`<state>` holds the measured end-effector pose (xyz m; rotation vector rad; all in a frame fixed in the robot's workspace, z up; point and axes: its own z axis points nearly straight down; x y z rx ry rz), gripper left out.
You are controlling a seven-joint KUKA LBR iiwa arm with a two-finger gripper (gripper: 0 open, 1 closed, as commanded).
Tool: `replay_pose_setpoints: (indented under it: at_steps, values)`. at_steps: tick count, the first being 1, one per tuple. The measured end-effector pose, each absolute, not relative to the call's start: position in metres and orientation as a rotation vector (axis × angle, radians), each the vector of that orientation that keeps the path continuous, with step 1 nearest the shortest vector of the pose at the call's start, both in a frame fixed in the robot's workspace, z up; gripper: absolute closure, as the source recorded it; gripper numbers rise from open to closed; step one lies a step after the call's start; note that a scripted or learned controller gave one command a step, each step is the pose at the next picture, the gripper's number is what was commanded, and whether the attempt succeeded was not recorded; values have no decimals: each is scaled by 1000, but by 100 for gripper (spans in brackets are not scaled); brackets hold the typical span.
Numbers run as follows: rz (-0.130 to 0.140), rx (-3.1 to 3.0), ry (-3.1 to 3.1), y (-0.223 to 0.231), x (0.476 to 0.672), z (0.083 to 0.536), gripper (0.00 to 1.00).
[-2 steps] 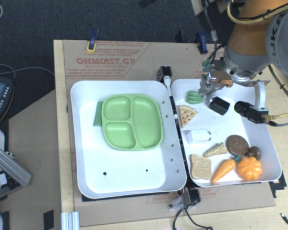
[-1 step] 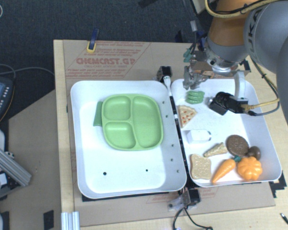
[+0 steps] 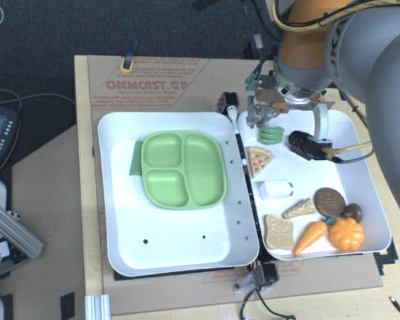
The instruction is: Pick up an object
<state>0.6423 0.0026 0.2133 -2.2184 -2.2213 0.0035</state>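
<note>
Red print "CHEMCAST G.P" on brown paper sheet (image 3: 153, 79) beneath bins; smaller lines illegible.

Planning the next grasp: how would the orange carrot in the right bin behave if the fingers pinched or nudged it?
The carrot looks like smooth moulded plastic, so probably stiff, light and somewhat slippery. Its tapered round body would likely roll or pivot if nudged. It lies against the pumpkin and the bread slice, so those may shift too.
</note>
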Motion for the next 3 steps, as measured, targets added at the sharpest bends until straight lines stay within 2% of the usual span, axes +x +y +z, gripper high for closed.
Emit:
replay_pose_setpoints:
  at_steps: [2, 3]
  values:
    - [-1, -2224, -2223, -6, 647, 221, 100]
    - [1, -2219, -2222, 3, 634, 232, 100]
